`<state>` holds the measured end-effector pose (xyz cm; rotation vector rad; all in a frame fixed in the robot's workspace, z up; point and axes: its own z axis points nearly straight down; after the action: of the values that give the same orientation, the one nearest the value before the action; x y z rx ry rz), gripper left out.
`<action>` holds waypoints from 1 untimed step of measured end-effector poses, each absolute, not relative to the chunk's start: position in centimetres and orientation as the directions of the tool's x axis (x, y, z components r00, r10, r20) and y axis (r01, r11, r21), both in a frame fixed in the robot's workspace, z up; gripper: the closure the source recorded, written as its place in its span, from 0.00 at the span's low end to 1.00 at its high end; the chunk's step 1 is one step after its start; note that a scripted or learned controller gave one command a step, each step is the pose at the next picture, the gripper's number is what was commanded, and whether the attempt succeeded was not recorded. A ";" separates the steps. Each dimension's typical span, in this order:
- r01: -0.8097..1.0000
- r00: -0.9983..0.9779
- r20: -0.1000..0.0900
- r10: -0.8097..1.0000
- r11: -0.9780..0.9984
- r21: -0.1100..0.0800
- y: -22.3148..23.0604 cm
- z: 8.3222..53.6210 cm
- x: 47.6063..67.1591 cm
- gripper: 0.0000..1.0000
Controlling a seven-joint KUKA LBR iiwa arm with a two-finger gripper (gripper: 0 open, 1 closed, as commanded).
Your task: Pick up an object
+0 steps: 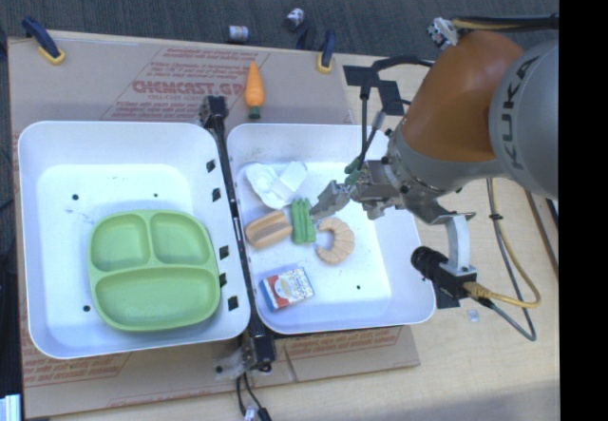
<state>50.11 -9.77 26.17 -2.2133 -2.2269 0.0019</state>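
The grey arm with its orange band reaches in from the right of the frame, and its two-finger gripper [328, 200] hangs low over the middle of the right white bin [404, 300]. Its fingers stand slightly apart with nothing between them, their tips just above a green ridged plastic piece [301, 220]. That piece touches a tan bun-shaped toy [267, 228] on its left. A tan ring-shaped toy [334, 240] lies just right of it, a crumpled white wrapper [275, 181] above, and a small red, white and blue carton [286, 287] below. The left white bin [43, 162] holds a light green divided plastic tray [155, 269]. An orange toy carrot [254, 86] lies on the cardboard near the upper centre.
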 end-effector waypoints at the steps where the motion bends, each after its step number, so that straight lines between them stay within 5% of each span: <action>1: 1.000 -0.006 0.000 1.000 0.006 -0.003 -13.1 11.3 51.7 0.00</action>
<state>51.73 -13.06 11.28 -2.2127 -2.2266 0.0028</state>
